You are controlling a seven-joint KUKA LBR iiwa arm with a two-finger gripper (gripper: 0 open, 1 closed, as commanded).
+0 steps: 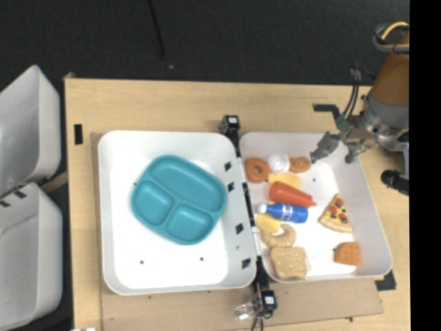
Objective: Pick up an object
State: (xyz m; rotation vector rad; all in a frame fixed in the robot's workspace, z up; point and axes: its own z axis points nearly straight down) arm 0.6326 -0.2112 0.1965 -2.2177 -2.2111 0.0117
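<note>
The right bin (365, 205) holds several toy foods: an orange donut (256, 169), a white cap (278, 162), a small orange ring (300, 164), a yellow piece (286, 180), a red-orange carrot (291, 194), a blue bottle (286, 213), a pizza slice (335, 214), a beige pastry (279, 236), a slice of toast (288, 262) and an orange nugget (348, 254). My gripper (334, 154) hangs over the bin's far right corner, open, with nothing between its fingers. It is just right of the small orange ring.
A teal divided plate (179, 198) lies in the left bin (117, 254). The arm's grey wrist with the orange band (389, 88) comes in at the upper right. White chairs (24, 185) stand to the left of the bench.
</note>
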